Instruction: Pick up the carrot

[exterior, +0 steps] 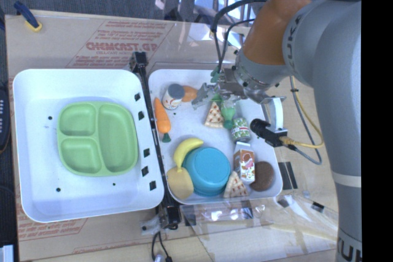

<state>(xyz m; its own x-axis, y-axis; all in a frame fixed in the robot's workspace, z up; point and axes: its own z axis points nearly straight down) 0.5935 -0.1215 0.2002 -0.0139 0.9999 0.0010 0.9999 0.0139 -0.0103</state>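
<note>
1. Lying along the left wall of the right bin [273, 159], the carrot [161, 117] points its green end toward the banana [186, 149]; nothing touches it.
2. The gripper [216, 94] hangs over the bin's upper middle, near a pizza slice [214, 115] and a small can [175, 95], probably partway through an approach, since the carrot sits to its left.
3. How wide the fingers stand I cannot tell; nothing visible lies between them.
</note>
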